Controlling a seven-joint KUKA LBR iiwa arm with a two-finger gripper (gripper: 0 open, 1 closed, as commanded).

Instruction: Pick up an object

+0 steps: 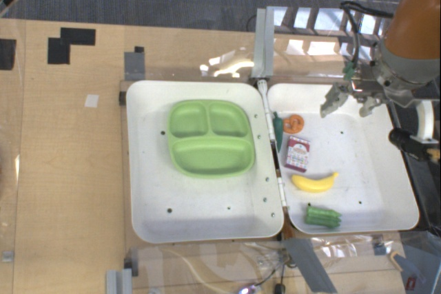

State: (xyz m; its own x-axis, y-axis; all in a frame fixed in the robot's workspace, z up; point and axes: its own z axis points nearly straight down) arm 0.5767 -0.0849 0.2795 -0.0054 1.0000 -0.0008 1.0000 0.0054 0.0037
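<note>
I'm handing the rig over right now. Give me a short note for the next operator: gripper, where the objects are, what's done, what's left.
Gripper: jaws open, holding nothing, above the far part of the right bin.
Right bin, along its left side: orange round object, small red and white box, banana, green object nearest the front.
Left bin: green divided plate.
Done: nothing picked yet.
Left: choose an object, descend, close, lift. The banana and the box lie apart from the others, so they are probably the easiest.

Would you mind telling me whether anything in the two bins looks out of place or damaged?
Nothing stands out. The green divided plate lies flat in the left bin; the banana and small carton lie intact in the right bin.
</note>
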